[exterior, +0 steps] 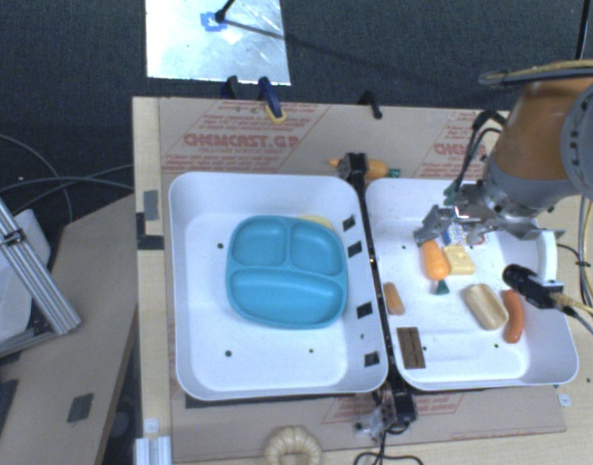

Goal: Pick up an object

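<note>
Over the right bin (pixel 558 356) we find the gripper (pixel 450 223), hanging low at the far end, just above a carrot (pixel 434 259) and a pale yellow block (pixel 459 260) that lie touching each other. We cannot tell how the gripper is set; its tip is a tangle of metal and cable from this angle, and we see nothing clearly caught in it. We judge the pick not yet made: both pieces look to be resting on the bin floor. Outward from there, the same bin holds a bread roll (pixel 484 307), a sausage (pixel 513 316) by the right wall, a small brown stick (pixel 394 299) and a dark brown slab (pixel 410 348). The left bin (pixel 195 289) carries a blue divided plate (pixel 287 270). Approach looks done; closing and lifting remain.
</note>
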Controlling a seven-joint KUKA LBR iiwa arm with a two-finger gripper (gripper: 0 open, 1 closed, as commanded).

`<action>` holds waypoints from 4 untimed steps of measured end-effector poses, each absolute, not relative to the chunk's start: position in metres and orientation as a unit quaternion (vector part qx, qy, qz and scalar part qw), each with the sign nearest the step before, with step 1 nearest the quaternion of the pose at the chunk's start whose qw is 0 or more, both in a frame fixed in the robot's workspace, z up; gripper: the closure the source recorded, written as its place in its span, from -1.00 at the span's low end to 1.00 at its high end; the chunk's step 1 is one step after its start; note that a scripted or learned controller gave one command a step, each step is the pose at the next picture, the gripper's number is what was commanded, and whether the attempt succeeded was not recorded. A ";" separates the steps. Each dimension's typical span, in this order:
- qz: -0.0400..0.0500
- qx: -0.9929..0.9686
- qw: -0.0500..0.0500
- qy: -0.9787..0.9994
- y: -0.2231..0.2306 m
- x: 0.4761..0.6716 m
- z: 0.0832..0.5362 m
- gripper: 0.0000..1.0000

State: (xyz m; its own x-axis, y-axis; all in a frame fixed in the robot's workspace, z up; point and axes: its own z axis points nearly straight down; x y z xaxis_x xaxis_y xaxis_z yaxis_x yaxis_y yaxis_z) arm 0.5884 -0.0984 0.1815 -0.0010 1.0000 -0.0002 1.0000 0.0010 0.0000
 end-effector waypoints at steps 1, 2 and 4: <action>-0.001 0.707 -0.001 0.707 -0.108 0.592 0.128 -1.00; 0.003 0.706 0.005 0.708 -0.108 0.596 0.087 -1.00; 0.001 0.706 0.001 0.708 -0.105 0.589 0.141 1.00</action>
State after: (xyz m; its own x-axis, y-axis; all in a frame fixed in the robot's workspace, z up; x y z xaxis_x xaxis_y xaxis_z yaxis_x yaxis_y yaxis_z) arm 0.5887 -0.1045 0.1409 -0.0033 1.0000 0.0000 1.0000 0.0033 0.0035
